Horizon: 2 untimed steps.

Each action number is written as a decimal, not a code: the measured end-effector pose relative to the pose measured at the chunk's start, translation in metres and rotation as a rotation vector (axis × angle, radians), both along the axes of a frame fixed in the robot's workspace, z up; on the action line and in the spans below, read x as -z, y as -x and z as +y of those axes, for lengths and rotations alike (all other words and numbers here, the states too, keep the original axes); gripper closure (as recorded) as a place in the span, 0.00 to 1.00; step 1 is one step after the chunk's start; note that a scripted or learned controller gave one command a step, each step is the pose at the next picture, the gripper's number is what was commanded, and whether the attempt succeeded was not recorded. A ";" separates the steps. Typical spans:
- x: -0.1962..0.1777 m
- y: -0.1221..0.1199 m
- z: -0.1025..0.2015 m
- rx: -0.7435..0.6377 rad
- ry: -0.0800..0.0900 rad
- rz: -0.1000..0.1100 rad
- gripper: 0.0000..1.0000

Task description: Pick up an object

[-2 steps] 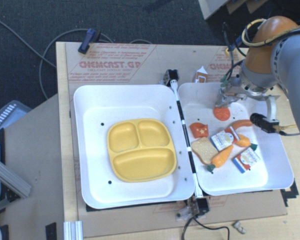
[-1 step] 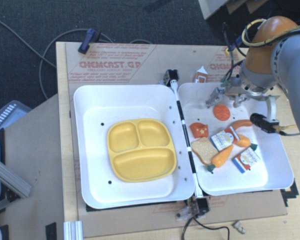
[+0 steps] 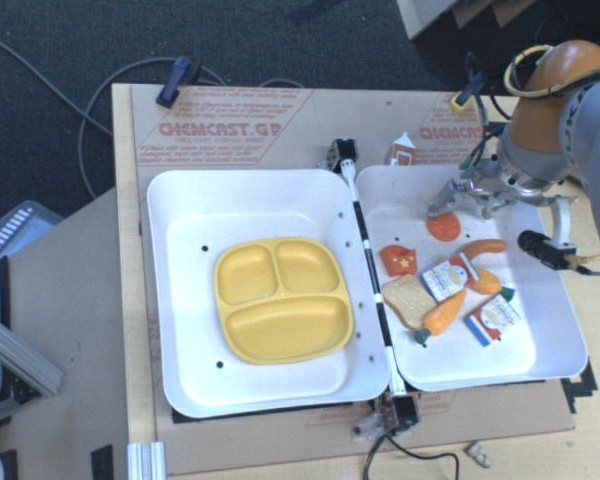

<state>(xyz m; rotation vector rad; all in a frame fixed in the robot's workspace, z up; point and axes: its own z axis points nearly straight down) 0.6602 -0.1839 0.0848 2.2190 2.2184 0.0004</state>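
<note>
- In the right bin point(image 3: 555, 353), far half, the end effector point(image 3: 458, 196) hovers low; whether it is parted or closed cannot be told.
- The red round slice point(image 3: 444, 227) lies just near-left of it, closest of the candidates.
- Carrot point(image 3: 444, 314), bread slice point(image 3: 408, 301) and cartons lie nearer still.
- The yellow tray point(image 3: 282, 299) occupies the left bin point(image 3: 180, 268).
- Judgement: a short descent toward the near side reaches the slice.

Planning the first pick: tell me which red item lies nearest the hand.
The round red slice, right below the hand; the squarish red piece sits farther left.
</note>
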 end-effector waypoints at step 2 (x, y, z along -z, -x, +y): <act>-0.011 0.009 0.053 -0.002 -0.003 0.001 1.00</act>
